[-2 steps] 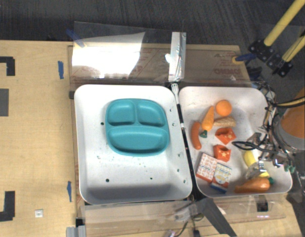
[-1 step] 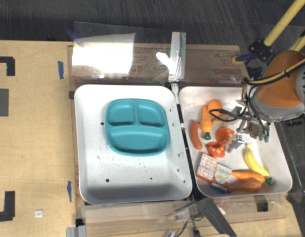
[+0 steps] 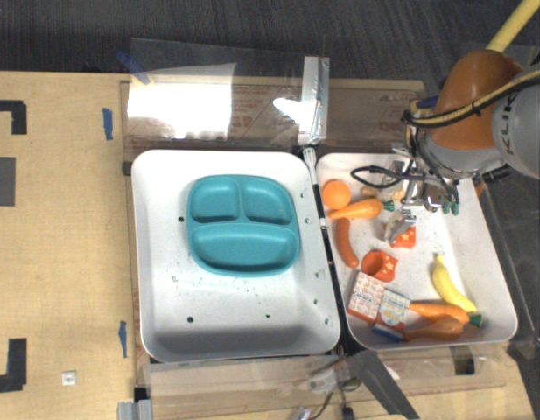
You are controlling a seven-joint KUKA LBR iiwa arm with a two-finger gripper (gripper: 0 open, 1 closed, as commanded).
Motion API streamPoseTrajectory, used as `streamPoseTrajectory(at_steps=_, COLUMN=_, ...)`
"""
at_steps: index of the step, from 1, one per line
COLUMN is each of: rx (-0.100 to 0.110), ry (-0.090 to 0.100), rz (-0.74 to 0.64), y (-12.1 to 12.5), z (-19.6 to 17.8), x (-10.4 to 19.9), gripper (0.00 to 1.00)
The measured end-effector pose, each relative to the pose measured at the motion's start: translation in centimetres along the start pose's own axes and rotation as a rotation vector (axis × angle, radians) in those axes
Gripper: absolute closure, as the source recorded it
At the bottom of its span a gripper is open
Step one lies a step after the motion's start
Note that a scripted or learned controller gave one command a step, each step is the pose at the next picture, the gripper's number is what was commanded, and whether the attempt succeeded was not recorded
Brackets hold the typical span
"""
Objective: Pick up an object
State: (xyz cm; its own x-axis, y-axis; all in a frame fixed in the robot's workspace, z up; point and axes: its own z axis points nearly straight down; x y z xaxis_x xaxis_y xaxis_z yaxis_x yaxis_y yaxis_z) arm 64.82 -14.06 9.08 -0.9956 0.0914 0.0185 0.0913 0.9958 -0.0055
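Note:
The right white bin [image 3: 497, 274] holds several toy foods. Among them are an orange ball [image 3: 334, 192], a carrot [image 3: 357, 209], a long orange sausage [image 3: 346, 242], an orange cup [image 3: 379, 264], a banana [image 3: 450, 285], a printed carton [image 3: 367, 296], a second carrot [image 3: 438, 311] and a brown piece [image 3: 431, 328]. My gripper [image 3: 398, 227] reaches down from the upper right into this bin. It sits right above a small red piece [image 3: 405, 238], which it partly hides.
The left white bin [image 3: 156, 296] holds a teal divided plate [image 3: 243, 223]. The arm's orange band [image 3: 469, 90] and its cables hang over the right bin's far corner. A clear plastic sheet [image 3: 217, 103] lies behind the bins.

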Motion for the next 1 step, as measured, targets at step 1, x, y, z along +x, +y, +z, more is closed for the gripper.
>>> streamPoseTrajectory(at_steps=1, rx=-0.004, ry=-0.031, rz=-0.063, y=3.0, z=0.17, x=6.63, gripper=0.0)
